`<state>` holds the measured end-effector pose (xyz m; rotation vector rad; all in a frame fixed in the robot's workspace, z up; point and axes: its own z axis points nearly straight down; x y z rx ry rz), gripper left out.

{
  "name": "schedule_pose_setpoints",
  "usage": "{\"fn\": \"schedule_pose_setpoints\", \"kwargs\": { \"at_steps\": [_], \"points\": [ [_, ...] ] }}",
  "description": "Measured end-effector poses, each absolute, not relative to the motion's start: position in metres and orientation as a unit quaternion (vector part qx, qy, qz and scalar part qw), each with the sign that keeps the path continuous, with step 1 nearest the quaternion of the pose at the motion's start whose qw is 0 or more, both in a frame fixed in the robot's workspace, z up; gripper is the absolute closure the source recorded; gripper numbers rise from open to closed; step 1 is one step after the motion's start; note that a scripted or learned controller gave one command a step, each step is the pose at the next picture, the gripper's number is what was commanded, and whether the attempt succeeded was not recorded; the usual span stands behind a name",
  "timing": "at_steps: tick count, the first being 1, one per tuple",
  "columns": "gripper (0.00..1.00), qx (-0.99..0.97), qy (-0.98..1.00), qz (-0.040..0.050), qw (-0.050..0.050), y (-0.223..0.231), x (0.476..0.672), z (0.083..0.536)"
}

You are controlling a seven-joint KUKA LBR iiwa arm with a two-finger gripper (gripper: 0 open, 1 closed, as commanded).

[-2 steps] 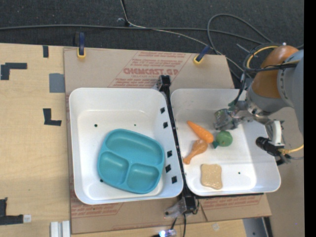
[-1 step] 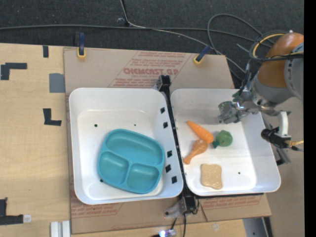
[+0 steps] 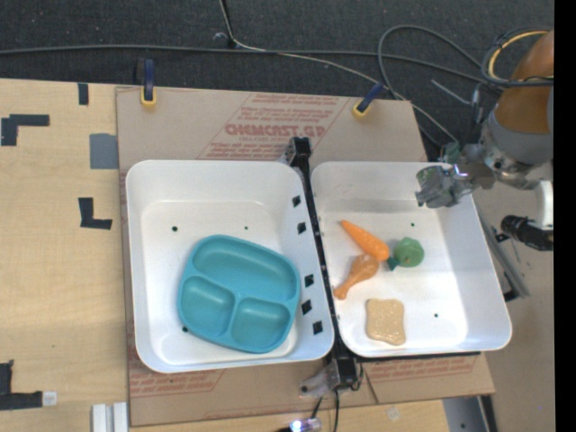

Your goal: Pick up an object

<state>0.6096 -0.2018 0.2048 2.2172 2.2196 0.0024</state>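
- My gripper (image 3: 436, 187) sits over the far right corner of the right bin (image 3: 468, 331), at the end of my grey arm (image 3: 517, 124); it is small and blurred here, so I cannot tell its state, and I see nothing carried in it.
- Judging progress: nothing is picked up yet. Every object lies on a bin floor, so choosing a target, descending, closing and lifting all remain.
- Going left to right, the left bin (image 3: 148, 196) holds a blue divided plate (image 3: 238, 293), lying flat with its three compartments bare.
- A black divider (image 3: 309, 241) runs between the two bins.
- In the right bin, an orange drumstick-shaped toy (image 3: 357, 275) lies at a slant, its upper end touching or just under the carrot (image 3: 364, 239).
- Nearer the front lies a tan slice of toast (image 3: 385, 321), apart from the others.
- The green round toy (image 3: 409, 252) sits just beside the carrot's right end; I cannot tell what it is, or whether the two touch.
- The carrot and the green toy are nearest my gripper, so I judge them the likeliest targets.
- My arm is cut off at the right edge, and its upper part is blurred.
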Motion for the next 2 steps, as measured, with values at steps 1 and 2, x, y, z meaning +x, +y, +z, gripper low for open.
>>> {"fn": "schedule_pose_setpoints", "kwargs": {
  "at_steps": [1, 2],
  "points": [
    [1.0, 0.707, 0.707, 0.0, 0.0, -0.201, 0.61, 0.21],
    [1.0, 0.705, 0.709, -0.0002, -0.001, -0.146, 0.614, 0.203]
  ]
}}
